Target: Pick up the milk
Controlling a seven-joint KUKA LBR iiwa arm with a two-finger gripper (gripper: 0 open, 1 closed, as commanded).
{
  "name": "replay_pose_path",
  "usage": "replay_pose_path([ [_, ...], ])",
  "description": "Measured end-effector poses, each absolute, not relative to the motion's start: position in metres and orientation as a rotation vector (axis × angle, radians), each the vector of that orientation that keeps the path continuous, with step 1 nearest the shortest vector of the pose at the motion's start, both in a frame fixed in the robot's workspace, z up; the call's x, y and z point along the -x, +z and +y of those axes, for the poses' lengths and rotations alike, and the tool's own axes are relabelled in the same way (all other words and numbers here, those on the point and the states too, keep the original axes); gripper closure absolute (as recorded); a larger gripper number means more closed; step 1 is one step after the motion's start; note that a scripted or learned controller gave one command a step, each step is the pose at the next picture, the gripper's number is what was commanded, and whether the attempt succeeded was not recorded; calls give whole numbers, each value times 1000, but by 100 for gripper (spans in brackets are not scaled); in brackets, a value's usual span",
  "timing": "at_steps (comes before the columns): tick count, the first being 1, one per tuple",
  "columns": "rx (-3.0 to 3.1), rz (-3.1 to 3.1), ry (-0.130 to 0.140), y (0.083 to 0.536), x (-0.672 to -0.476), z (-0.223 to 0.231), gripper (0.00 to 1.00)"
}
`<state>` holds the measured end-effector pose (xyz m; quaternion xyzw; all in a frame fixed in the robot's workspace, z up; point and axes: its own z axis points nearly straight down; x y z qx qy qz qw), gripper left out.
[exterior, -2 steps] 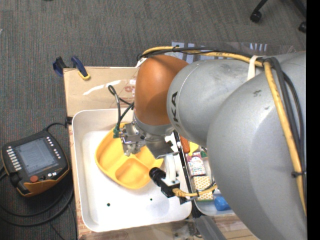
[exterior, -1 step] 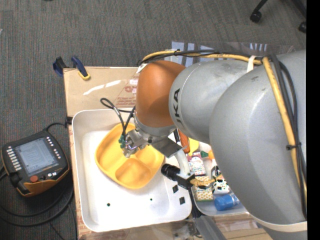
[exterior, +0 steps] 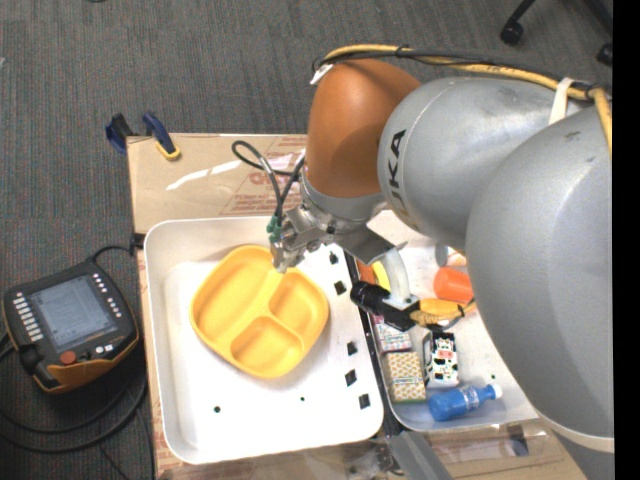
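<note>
The arm (exterior: 480,168) fills the view's right side and reaches over two bins, which I'll name as the camera sees them. The left bin (exterior: 200,428) holds one yellow plate (exterior: 262,313) with compartments. The right bin (exterior: 492,358) holds all the small stuff.

The gripper (exterior: 281,251) hangs over the plate's far edge, well inside the left bin. From this angle I cannot tell how wide it stands, and I can make out nothing held in it.

The milk (exterior: 443,360) is one small carton with a black-and-white cow print, lying in the right bin. From the gripper it sits toward the view's right and nearer the camera, across the wall between the bins, so well apart. Its long axis runs roughly away from the camera, nearly up and down in the view. My judgement is that the next move is a traverse over that wall, then a descent with the grip set across the carton's short side.

The carton is crowded:
- One blue bottle (exterior: 460,401) lies just beside its near end.
- Two small boxes, one (exterior: 405,376) close by on the left-bin side and the other (exterior: 394,338) just beyond that.
- One orange cup (exterior: 453,285) sits beyond the milk.

A sloppy descent could clip the bottle or the nearer box.
</note>
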<state>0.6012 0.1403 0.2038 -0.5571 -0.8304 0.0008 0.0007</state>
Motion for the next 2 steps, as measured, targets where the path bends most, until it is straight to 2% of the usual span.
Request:
replay_pose_path([
  [1, 1905, -2494, 7, 135, -601, 234, 100],
  [2, 1460, -2784, 3, 88, -565, 232, 100],
])
